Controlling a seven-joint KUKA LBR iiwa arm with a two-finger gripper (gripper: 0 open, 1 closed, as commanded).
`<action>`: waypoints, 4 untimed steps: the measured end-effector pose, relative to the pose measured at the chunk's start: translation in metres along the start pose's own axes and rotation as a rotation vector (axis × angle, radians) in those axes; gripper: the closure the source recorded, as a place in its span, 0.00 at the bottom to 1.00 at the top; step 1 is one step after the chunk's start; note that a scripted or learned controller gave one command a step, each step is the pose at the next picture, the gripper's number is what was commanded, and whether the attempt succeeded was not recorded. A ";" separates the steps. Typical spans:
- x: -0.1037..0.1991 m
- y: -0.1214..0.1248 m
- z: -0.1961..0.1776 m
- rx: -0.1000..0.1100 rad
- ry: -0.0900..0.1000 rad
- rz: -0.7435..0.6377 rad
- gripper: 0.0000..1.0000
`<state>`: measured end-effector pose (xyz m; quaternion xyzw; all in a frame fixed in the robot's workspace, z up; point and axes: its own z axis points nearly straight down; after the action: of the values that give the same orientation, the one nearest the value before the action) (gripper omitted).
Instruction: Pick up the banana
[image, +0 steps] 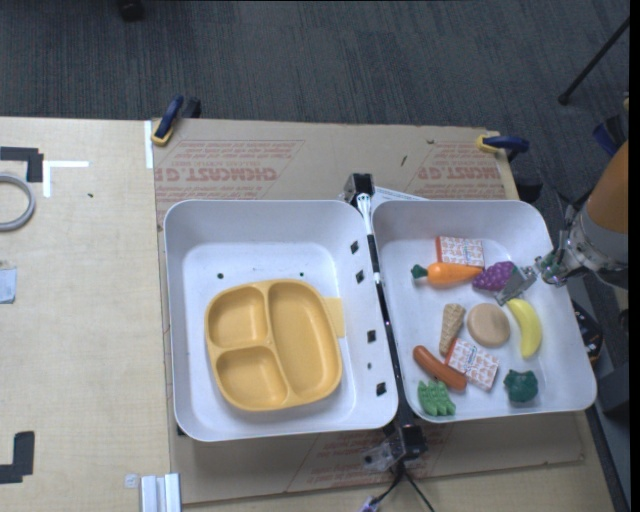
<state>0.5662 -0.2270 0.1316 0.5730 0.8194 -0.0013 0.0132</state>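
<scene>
The yellow banana (527, 327) lies in the right bin (400, 300), near its right wall, with its long side running up and down in the camera view. My gripper (517, 286) reaches in over the right wall and hangs just above the banana's upper end, beside the purple grapes (494, 275). Nothing is seen held in it, and the banana rests on the bin floor.
Around the banana lie a tan round bun (488, 324), a broccoli piece (520, 385), a cracker packet (473, 363), a sausage (439, 367), a cone (452, 327), a carrot (447, 272) and a second packet (459, 250). The left bin holds a yellow divided plate (272, 343).
</scene>
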 end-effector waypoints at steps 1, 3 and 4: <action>-0.001 -0.002 0.000 0.003 -0.001 -0.053 0.00; 0.000 0.005 0.000 -0.015 -0.012 -0.133 0.00; 0.000 0.005 -0.001 -0.014 -0.012 -0.139 0.00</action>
<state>0.5710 -0.2250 0.1322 0.5144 0.8573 0.0004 0.0221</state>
